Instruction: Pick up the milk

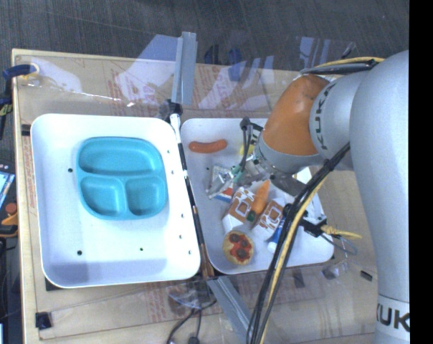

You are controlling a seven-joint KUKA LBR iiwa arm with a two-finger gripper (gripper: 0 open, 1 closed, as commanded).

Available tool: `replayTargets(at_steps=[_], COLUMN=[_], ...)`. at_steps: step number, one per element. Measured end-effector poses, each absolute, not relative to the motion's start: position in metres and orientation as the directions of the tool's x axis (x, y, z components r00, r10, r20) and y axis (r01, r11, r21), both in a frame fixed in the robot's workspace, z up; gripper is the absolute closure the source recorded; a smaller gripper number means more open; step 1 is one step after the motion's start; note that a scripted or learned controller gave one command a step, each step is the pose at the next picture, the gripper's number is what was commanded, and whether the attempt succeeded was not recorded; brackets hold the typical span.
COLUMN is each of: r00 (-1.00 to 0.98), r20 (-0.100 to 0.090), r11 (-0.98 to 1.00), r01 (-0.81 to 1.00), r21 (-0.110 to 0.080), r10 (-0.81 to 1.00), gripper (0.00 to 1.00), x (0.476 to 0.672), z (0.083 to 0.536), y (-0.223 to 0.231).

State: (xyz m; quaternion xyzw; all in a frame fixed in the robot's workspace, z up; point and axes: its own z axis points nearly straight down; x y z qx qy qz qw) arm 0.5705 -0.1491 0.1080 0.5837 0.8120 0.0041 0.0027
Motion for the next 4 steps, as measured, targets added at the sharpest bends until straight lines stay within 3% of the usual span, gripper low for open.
replayTargets(at_steps=[1, 2, 3, 4], r00=[-0.341, -0.344, -0.384, -0.384], r20=[-0.004, -0.006, 0.003, 0.002], r11=[0.341, 0.344, 0.384, 0.384], r01=[0.940, 0.939, 0.923, 0.924], r21=[0.005, 0.004, -0.004, -0.004], r10=[0.940, 0.939, 0.924, 0.924], gripper=[0.00, 1.00, 1.00, 0.00], x=[0.596, 0.597, 0.563, 0.563], z=[0.095, 0.105, 0.090, 0.090], y=[-0.124, -0.125, -0.130, -0.130])
